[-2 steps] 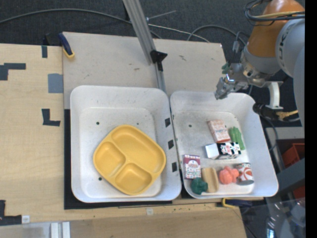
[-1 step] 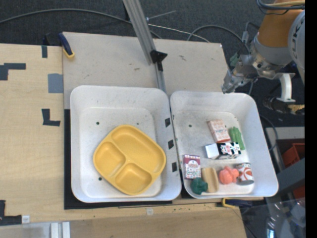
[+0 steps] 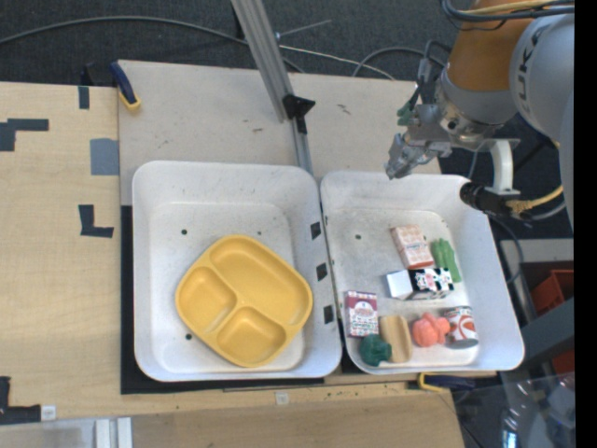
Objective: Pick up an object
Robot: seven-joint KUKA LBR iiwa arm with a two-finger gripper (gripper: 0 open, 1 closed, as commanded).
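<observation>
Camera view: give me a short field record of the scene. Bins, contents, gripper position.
left bin: holds yellow divided tray
right bin: small items clustered toward its near right part
items: pink carton, green piece, black-and-white carton, dark red box, tan block, orange lump
gripper: above right bin's far edge, apart from the items
held: nothing visible

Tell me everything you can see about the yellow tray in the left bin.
The yellow tray looks like smooth plastic, roughly square with rounded corners, divided into three compartments: one large and two smaller. It lies flat and right side up, turned at an angle, on the floor of the left bin, toward its near side. Nothing lies in it, and the gripper is far from it.
</observation>
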